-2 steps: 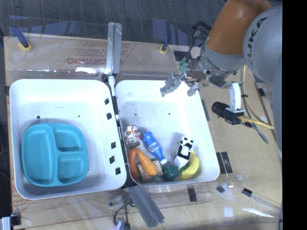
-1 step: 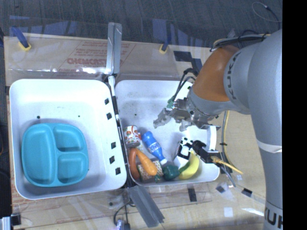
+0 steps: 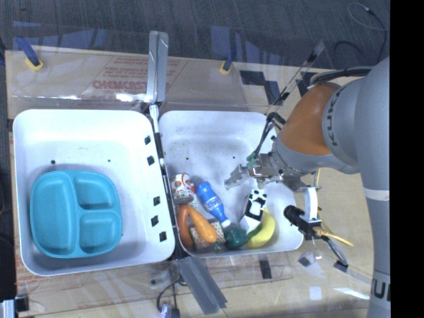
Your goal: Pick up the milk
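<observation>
Two shallow white bins sit side by side on the desk (image 3: 79,88). The left bin (image 3: 40,128) holds one turquoise plastic tray with three compartments (image 3: 76,212). The right bin (image 3: 199,128) holds a cluster near its front edge: one small red-and-white printed can (image 3: 183,188), one blue plastic bottle with a white cap (image 3: 211,202), one orange carrot (image 3: 201,222), one dark green vegetable piece (image 3: 235,238), one yellow banana (image 3: 264,232) and one small black-and-white cow-patterned milk carton (image 3: 255,205).

The milk carton stands just behind the banana, right of the blue bottle. The metal jaws (image 3: 250,172) of the grey arm hang just above and behind the carton; whether they are spread or closed cannot be told, and nothing shows between them.
</observation>
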You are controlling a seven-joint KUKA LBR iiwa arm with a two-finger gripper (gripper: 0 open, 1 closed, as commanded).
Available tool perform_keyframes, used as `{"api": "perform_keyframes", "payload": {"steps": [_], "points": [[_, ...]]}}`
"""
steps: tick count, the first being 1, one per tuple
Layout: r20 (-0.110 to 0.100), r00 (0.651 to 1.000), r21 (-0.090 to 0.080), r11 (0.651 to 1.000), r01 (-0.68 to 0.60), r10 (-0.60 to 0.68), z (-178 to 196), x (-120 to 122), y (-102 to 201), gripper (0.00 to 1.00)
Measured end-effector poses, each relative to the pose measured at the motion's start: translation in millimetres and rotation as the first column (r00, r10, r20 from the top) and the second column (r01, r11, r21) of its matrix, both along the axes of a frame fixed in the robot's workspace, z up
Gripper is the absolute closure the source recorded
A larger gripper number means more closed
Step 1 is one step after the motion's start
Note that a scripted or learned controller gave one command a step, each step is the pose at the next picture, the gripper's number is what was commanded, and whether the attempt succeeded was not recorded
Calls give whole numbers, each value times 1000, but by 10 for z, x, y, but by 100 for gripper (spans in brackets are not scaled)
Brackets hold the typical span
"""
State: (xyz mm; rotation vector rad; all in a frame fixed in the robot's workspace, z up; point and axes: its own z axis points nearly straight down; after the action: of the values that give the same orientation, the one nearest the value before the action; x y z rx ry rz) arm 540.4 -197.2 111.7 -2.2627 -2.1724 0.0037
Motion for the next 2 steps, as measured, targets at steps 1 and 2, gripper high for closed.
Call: {"api": "perform_keyframes", "payload": {"steps": [1,2], "points": [[0,1000,-1,1000,-5,5,104,7,3,100],[0,1000,-1,1000,-5,5,102,7,3,0]]}}
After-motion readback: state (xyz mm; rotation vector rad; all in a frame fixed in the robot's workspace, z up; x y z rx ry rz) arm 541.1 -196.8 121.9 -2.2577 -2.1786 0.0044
